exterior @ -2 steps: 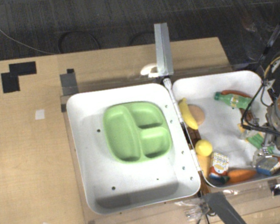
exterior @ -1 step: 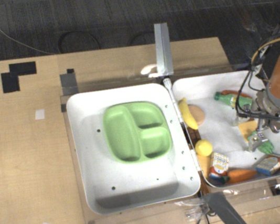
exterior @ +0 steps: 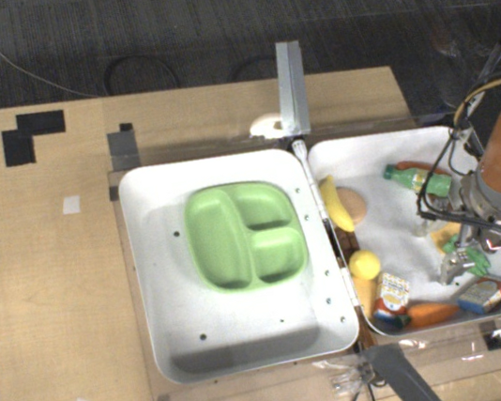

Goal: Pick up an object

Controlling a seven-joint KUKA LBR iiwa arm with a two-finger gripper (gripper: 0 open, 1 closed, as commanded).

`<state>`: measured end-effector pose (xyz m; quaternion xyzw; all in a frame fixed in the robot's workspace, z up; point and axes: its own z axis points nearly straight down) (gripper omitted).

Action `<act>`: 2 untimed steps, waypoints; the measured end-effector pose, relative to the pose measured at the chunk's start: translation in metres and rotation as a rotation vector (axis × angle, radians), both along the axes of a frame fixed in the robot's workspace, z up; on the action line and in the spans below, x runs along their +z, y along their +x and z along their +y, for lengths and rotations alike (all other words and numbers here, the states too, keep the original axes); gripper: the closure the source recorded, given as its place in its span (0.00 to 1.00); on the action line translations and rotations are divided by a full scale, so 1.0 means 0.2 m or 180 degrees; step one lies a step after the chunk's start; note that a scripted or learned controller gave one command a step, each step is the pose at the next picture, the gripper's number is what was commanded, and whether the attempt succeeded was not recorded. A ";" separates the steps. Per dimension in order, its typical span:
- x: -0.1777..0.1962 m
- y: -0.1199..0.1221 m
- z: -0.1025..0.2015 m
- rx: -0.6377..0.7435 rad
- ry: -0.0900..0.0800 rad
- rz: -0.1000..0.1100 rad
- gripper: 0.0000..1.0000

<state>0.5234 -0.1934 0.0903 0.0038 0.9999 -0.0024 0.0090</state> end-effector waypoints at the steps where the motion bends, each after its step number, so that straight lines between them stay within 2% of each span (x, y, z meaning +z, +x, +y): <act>1: 0.00 -0.09 -0.06 0.0369 -0.0003 -0.0003 0.00; 2: 0.07 -0.06 -0.06 0.0378 -0.0020 -0.0054 1.00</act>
